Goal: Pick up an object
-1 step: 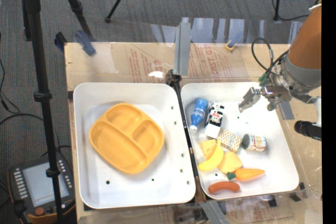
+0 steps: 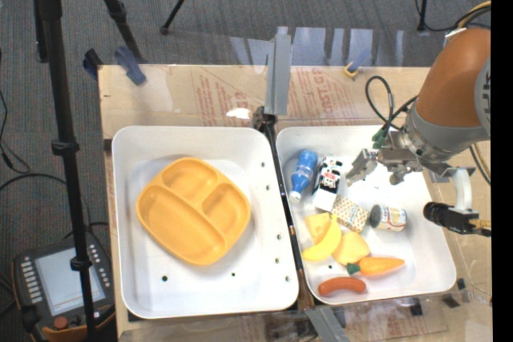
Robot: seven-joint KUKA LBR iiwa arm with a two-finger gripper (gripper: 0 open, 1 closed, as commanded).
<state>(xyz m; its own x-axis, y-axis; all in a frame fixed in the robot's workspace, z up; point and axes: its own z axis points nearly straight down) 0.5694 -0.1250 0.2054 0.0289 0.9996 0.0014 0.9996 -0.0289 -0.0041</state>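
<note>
Camera view is showing, nearest, a sausage (image 2: 342, 286) and carrot (image 2: 380, 265) lying at six o'clock in the right bin (image 2: 437, 268), with yellow fruit pieces (image 2: 325, 236) beside them. Farther up, the gripper (image 2: 383, 167) is hovering with its jaws spread, gripping nothing, just above a small can (image 2: 388, 217).

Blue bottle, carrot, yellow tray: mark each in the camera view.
blue bottle (image 2: 302, 171), camera view, middle of its body.
carrot (image 2: 380, 266), camera view, middle of the orange part.
yellow tray (image 2: 193, 209), camera view, central divider.
</note>
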